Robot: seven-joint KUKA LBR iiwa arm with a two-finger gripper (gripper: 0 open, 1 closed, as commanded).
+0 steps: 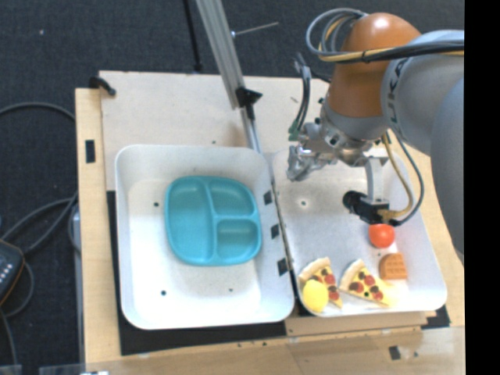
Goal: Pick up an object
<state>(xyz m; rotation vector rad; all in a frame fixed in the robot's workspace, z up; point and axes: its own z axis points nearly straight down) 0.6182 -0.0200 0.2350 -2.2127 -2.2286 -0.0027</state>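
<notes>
Arm (pixel 414 76) cut off by frame's right edge. Its wrist covers the right bin's (pixel 312 217) back edge. Gripper (pixel 301 165) fingers too small and blurred to read. Cables (pixel 31 217) run off left edge. Metal post (pixel 223 41) cut at top edge.

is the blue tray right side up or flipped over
Right side up: the blue tray lies flat in the left bin, its three compartments facing up with raised dividers visible.

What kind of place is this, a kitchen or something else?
Probably a robotics lab, not a kitchen: a grey and orange robot arm reaches over two white bins, the food is toy pizza slices and a toy tomato, and cables trail across the dark floor.
</notes>
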